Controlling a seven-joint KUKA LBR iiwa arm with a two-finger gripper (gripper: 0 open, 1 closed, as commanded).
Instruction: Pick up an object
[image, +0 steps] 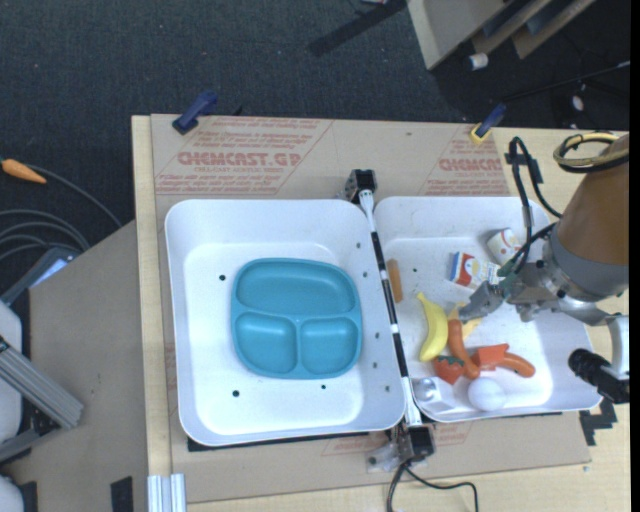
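The right bin (430, 222) holds several toy foods. A yellow banana (432, 330) lies near its middle, with an orange carrot (457, 342) beside it. An orange-red piece (499, 357) and a white ball (487, 393) lie toward the front. A small red, white and blue carton (461, 267) and a white bottle (499, 243) sit toward the back. My gripper (490, 297) hangs low over the bin, just right of the banana's top and in front of the carton. Nothing shows as held in it.
A blue divided plate (295, 318) sits in the left bin (185, 300). A brown stick-like piece (394, 281) lies against the right bin's left wall. The arm's orange band (598, 215) and cables (525, 175) hang over the right bin's far right side.
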